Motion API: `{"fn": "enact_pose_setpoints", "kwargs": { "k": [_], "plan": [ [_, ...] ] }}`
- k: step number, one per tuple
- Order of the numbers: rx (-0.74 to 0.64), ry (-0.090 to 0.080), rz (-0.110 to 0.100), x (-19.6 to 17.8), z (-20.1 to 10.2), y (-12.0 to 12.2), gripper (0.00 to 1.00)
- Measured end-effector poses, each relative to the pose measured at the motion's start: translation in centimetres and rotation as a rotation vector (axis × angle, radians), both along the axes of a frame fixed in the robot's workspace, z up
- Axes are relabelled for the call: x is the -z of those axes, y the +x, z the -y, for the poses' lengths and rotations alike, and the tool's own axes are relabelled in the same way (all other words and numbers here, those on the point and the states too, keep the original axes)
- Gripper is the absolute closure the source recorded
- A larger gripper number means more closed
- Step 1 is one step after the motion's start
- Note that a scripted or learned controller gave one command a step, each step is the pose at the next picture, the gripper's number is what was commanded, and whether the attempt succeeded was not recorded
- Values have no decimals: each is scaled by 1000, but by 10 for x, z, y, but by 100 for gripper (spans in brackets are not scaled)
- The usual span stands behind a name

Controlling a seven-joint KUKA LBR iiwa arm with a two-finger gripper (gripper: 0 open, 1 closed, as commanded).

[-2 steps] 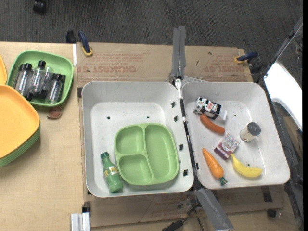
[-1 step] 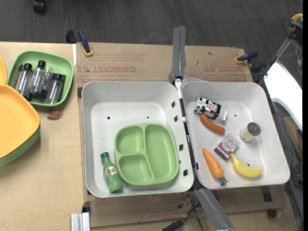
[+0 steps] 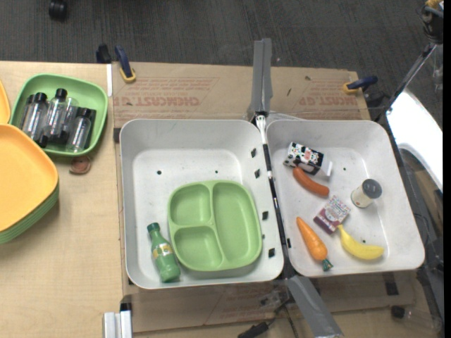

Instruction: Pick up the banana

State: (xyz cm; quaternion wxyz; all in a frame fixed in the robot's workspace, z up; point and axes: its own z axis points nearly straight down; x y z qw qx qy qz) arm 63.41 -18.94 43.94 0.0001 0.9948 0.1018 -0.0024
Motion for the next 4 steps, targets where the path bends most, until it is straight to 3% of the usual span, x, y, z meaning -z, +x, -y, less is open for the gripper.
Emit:
{"fn": "enact_pose_setpoints", "kwargs": {
  "k": [1,2,3,4],
  "plan": [
    [2,1,0,0,33,18,100],
    [-17,2,0,194,32,7,100],
    [-2,1,1,114,33,-4,100],
    [-10,1,2,83,33,-7,100]
  ]
}}
